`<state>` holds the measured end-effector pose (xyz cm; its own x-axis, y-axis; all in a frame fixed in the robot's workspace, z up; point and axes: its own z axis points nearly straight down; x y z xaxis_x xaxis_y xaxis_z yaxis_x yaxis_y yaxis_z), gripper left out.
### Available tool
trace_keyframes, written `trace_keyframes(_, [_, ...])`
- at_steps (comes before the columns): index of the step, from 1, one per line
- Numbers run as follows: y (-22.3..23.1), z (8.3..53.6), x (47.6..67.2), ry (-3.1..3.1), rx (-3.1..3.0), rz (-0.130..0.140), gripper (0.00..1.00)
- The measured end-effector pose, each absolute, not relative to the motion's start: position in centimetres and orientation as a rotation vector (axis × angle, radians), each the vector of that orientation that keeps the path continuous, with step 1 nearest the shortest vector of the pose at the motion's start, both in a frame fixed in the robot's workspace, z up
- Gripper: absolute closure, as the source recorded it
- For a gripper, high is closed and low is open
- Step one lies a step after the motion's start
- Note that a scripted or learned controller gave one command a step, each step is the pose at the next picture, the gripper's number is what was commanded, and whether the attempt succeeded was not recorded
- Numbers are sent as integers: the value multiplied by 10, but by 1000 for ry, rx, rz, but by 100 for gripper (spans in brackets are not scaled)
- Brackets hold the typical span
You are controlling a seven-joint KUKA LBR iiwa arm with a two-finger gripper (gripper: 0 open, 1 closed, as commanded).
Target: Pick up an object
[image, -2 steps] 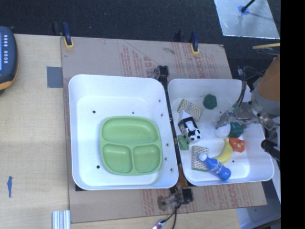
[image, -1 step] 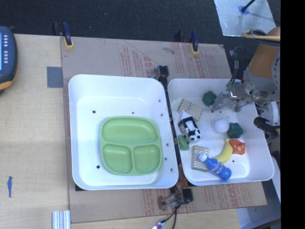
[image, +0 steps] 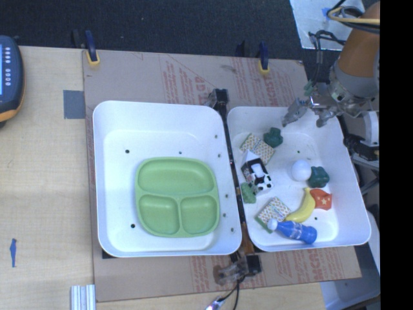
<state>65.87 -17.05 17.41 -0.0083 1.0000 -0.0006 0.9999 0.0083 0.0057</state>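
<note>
My gripper [image: 306, 117] hangs over the far edge of the right bin [image: 352, 173], and its two fingers [image: 291, 115] stand apart with nothing between them, so it is open. Below it, loose in the bin, lie a dark green toy [image: 272, 136], a checkered cloth [image: 258, 149], a black-and-white cow toy [image: 257, 174], a white ball [image: 301, 170], another green toy [image: 317, 175], an orange-red piece [image: 321, 199], a yellow banana [image: 302, 206], a second checkered pad [image: 273, 210] and a blue bottle [image: 294, 231].
The left bin [image: 110, 173] holds a green divided plate [image: 176, 196]. A black clamp [image: 220, 98] sits between the bins at the far side. A blue-and-orange device [image: 9, 76] lies at the bench's far left. The arm's orange band [image: 358, 47] rises at the right.
</note>
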Motion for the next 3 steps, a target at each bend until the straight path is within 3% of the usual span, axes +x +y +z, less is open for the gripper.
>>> trace_keyframes(1, [-140,107,655,2235,2217,-8,0])
trace_keyframes(2, [-215,91,655,2222,2223,-5,0])
trace_keyframes(3, [-183,92,656,2232,2216,-5,0])
